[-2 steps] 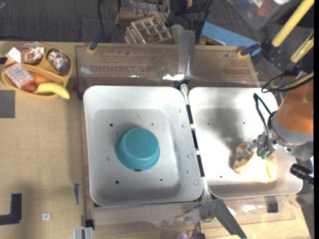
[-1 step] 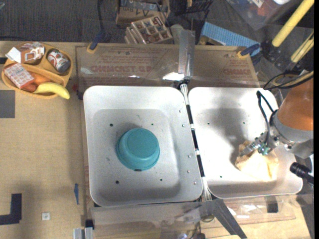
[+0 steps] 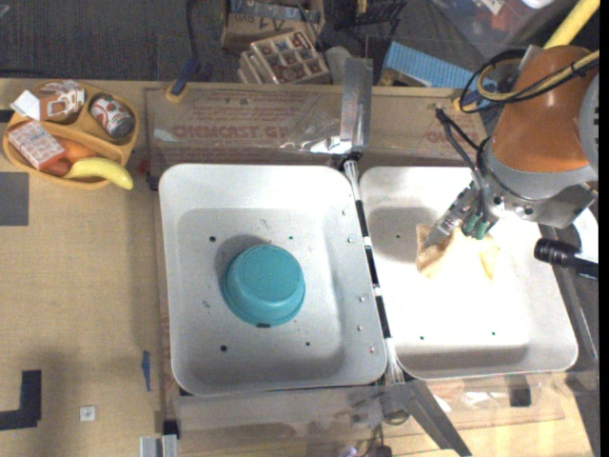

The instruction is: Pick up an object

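Observation:
In the right bin (image 3: 533,350), a tan, wedge-shaped object (image 3: 428,252) lies near the middle-left of the floor. A small pale yellow piece (image 3: 488,259) sits just to its right. My gripper (image 3: 447,230) reaches down from the upper right, and its tip is right at the top edge of the tan object. The grey arm with its orange band (image 3: 538,112) hangs over the bin's far right corner. A teal bowl (image 3: 265,284) rests upside down in the middle of the left bin (image 3: 190,208).
A divider rim (image 3: 366,255) runs between the two bins. A yellow tray (image 3: 67,141) with a banana and snack packs sits on the bench at far left. Cardboard and clutter lie behind the bins, and a black fitting (image 3: 561,252) juts in at the right.

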You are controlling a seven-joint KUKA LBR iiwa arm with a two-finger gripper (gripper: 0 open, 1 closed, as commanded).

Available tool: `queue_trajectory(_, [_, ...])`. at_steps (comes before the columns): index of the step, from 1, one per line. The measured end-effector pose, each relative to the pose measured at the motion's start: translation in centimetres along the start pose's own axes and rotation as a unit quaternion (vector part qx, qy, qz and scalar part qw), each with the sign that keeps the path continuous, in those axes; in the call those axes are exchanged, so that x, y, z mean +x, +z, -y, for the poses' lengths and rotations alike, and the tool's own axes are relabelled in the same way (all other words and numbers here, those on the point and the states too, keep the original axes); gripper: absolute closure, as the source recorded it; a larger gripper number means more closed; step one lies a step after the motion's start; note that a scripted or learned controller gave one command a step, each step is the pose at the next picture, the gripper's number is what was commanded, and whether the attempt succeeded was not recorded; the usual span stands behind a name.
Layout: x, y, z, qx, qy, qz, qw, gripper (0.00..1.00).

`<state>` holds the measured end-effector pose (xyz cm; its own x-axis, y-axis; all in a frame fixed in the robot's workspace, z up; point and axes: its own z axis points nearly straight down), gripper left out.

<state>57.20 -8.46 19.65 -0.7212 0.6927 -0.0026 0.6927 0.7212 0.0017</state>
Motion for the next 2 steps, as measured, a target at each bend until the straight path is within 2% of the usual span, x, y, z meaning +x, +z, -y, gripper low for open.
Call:
queue_trajectory(1, [0.8, 1.5, -0.7, 0.001, -0.039, -0.002, 0.9992, 1.00])
queue_trajectory(2, [-2.5, -7.4, -7.0, 0.000, 0.093, 0.001, 0.9957, 1.00])
